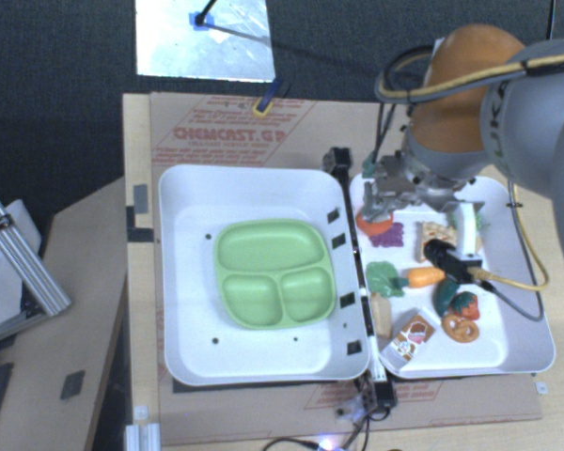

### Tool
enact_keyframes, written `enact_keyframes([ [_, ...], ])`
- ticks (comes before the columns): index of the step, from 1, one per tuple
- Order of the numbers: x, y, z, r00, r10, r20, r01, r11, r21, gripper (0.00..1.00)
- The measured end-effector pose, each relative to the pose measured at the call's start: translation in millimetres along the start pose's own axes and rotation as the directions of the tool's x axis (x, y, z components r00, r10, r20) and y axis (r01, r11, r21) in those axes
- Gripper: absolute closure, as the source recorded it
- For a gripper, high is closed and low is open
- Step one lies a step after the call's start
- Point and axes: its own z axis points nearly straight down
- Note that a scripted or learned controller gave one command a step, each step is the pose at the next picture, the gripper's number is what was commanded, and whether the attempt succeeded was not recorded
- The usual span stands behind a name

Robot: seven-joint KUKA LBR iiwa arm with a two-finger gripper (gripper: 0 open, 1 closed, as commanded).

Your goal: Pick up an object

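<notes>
The gripper (380, 205) hung low at the right bin's (522, 346) upper-left corner, over an orange-red toy (374, 223); its jaw state couldn't be told. The green tray (271, 272) sat mid left bin (188, 252), margins open.

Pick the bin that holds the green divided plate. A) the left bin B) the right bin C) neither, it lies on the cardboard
A: the green divided plate lies flat in the middle of the left bin, while the right bin holds the small toy foods under the arm's hand.
</notes>
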Motion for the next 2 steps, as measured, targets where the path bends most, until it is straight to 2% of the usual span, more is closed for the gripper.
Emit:
enact_keyframes([
  [1, 33, -6, -2, 1.000, 0.002, 0.001, -0.002, 1.000, 0.002, 1.00],
  [2, 33, -10, 17, 1.000, 0.008, 0.002, -0.008, 1.000, 0.002, 1.00],
])
